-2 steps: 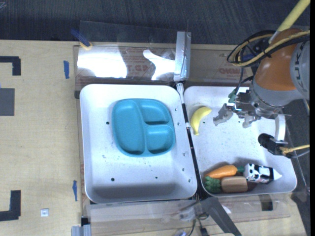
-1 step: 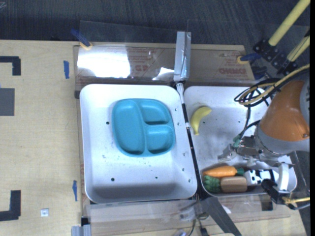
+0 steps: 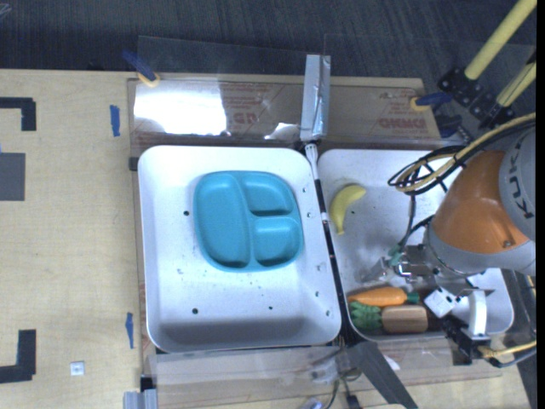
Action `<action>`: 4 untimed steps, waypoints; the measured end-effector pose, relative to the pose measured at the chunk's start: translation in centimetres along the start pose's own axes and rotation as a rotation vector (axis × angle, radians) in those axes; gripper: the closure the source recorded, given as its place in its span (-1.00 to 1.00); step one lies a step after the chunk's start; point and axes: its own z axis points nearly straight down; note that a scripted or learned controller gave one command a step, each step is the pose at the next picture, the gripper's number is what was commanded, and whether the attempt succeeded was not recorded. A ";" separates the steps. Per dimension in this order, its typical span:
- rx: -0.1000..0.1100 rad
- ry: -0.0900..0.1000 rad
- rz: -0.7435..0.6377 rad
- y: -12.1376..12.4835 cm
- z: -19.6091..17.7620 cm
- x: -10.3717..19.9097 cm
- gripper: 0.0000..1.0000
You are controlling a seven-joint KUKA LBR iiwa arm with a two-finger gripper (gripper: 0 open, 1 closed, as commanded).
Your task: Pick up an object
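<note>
The end effector (image 3: 407, 267) is reaching low into the right bin (image 3: 375, 228), grip state impossible to tell. The arm (image 3: 481, 211) is leaning in above the carrot (image 3: 379, 296), near a banana (image 3: 342, 203).

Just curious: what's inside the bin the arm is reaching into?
In the right bin: a banana, a carrot, a brown block. The arm covers the rest.

You can read little here. Part of a maker's name, "KU", stands on the arm (image 3: 518, 196) at the right edge. Reddish print on the clear panels (image 3: 247, 106) behind the bins is too blurred to read.
</note>
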 end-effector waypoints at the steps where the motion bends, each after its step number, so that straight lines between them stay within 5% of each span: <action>1: -0.004 -0.005 -0.234 0.4 0.0 -6.7 -1.00; 2: 0.001 -0.001 -0.210 0.4 -0.3 -9.3 -1.00; 3: -0.003 -0.002 -0.208 0.5 -1.3 -9.3 1.00; 4: 0.000 0.001 -0.426 2.7 -9.8 2.4 1.00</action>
